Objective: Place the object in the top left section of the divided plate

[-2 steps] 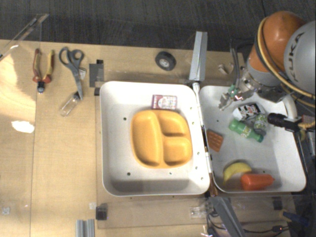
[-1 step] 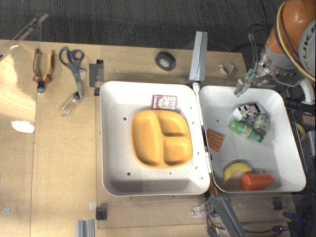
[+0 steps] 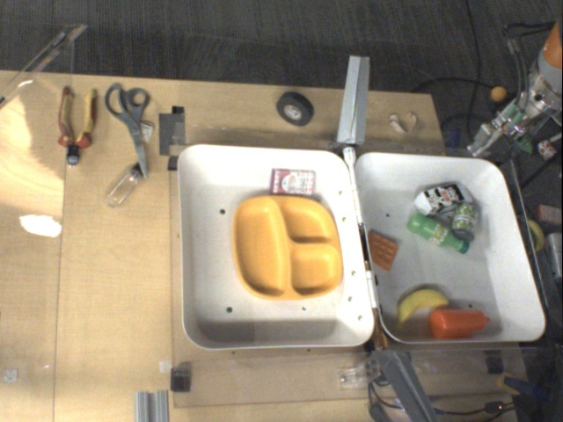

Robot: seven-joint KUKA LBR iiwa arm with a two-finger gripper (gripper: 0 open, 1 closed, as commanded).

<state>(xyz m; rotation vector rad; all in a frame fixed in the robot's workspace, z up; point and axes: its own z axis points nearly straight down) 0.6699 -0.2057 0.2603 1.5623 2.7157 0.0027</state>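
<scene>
Camera view looked down on two shallow white bins side by side, the left bin (image 3: 202, 323) given over to a yellow moulded-plastic divided plate (image 3: 287, 244) that sat in its middle, one long section on the left and two smaller ones on the right. A small maroon card packet (image 3: 292, 181) lay just beyond the plate's far edge, apart from its sections. The right bin (image 3: 519, 262) served as the stock of candidates: a black-and-white packet (image 3: 438, 198) touching a green plastic bottle (image 3: 444, 229) at the far side, an orange ridged piece (image 3: 383, 250) against the left wall, and a yellow banana-shaped toy (image 3: 420, 302) beside an orange-red carrot-like toy (image 3: 457, 323) at the near side. Which of these was the task's object I could not tell; every plate section stood bare, so the placing was not yet done. The gripper (image 3: 513, 117) hung beyond the right bin's far right corner, over the bench edge, carrying nothing visible; whether its fingers were spread or pressed together I could not tell.
</scene>
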